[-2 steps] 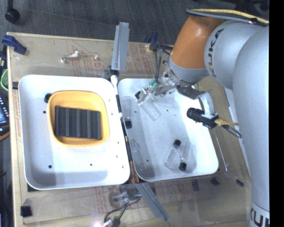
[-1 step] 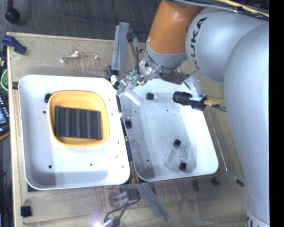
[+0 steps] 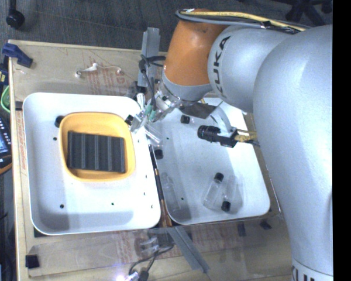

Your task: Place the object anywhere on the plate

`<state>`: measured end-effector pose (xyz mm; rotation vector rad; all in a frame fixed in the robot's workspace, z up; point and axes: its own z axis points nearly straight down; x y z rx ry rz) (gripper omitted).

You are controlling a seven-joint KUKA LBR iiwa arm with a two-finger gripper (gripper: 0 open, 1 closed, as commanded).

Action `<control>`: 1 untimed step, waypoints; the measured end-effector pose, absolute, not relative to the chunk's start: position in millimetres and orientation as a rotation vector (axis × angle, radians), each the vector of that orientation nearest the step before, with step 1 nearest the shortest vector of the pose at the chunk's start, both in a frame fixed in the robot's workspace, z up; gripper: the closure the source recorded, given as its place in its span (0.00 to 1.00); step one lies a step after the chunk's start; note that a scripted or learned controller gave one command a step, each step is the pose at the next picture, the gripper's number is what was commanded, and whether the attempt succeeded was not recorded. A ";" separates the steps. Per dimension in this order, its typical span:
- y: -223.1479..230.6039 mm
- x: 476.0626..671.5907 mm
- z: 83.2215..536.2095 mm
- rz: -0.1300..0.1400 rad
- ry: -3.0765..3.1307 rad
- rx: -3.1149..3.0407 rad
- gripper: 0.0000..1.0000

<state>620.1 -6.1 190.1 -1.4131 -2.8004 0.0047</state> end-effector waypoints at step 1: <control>-6.3 620.1 190.3 0.005 -2.800 -1.414 0.00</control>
